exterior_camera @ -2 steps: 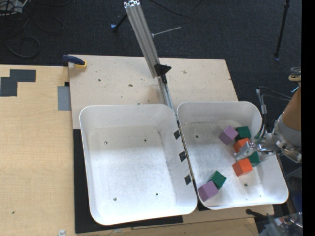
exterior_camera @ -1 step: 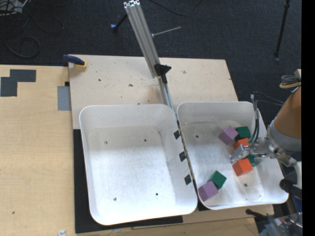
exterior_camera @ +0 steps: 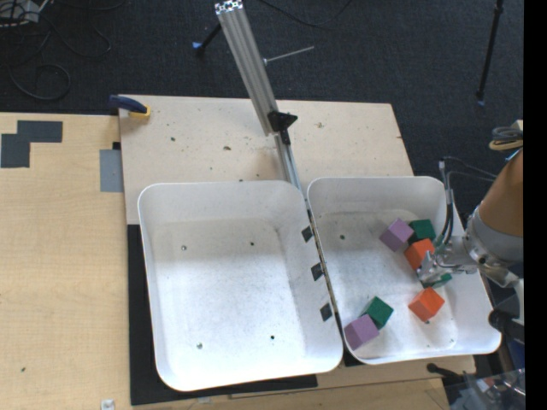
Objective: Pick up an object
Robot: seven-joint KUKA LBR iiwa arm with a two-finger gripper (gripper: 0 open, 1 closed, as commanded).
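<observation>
Reaching low, tool [exterior_camera: 435,270] beside orange block [exterior_camera: 418,251].

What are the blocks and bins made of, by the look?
Blocks, e.g. the purple block and orange block: probably foam or painted wood, matte, flat colour without glare. Right bin and left bin: likely moulded plastic, smooth white, rounded rims.

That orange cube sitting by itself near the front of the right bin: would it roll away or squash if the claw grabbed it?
The orange cube looks flat-faced and sharp-edged, so it probably slides rather than rolls. It seems rigid, likely keeping its shape when squeezed. Small beside the gripper, it's probably light.
</observation>
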